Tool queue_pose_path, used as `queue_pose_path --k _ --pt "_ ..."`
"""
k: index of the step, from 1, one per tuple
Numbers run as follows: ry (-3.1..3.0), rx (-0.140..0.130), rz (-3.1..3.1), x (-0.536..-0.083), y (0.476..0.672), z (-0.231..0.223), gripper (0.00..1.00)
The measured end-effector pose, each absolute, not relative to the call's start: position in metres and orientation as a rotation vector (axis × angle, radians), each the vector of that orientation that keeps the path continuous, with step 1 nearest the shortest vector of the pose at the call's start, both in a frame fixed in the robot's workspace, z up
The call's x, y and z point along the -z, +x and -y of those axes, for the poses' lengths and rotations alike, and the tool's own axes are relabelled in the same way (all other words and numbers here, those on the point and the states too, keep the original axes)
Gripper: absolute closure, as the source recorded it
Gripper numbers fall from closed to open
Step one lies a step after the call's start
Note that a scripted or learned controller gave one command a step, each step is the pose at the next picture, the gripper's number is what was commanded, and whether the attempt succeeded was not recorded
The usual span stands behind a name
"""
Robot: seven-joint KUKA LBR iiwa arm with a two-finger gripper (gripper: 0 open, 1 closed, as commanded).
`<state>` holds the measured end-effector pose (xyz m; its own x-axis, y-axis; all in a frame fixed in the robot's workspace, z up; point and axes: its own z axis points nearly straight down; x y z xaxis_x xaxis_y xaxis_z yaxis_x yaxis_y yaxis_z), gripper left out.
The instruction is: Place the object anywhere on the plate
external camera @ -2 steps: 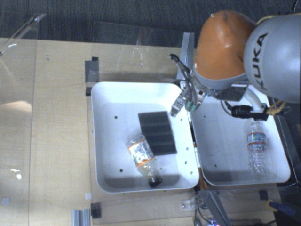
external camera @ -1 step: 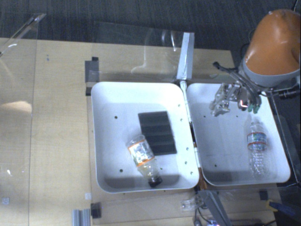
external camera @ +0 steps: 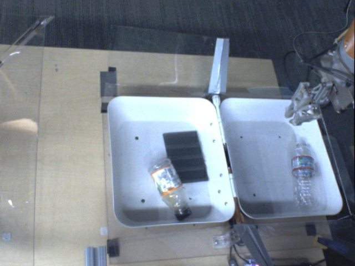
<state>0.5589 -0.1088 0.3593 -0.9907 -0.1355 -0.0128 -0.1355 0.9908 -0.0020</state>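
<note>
Item: clear plastic water bottle (external camera: 303, 173), colour-banded label, lying lengthwise near the right wall of the right bin (external camera: 260, 143). Judged light, thin-walled, slick and prone to roll; best taken across the labelled waist, lightly to avoid crushing.

Second bottle (external camera: 168, 184), dark cap, orange label, lay in the left bin (external camera: 127, 148) just beside a black ribbed plate (external camera: 186, 155).

Pincer (external camera: 302, 105) hung over the right bin's far corner, holding nothing; whether spread or closed could not be told.

Table (external camera: 61, 148): pale wood.
</note>
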Motion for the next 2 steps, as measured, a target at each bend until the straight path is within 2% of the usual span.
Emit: queue_pose_path --k 1,2 --pt "-0.232 0.002 -3.125 -0.2914 0.5511 0.2045 1.00" --pt "-0.231 0.002 -3.124 -0.2920 0.5513 0.2043 0.00"
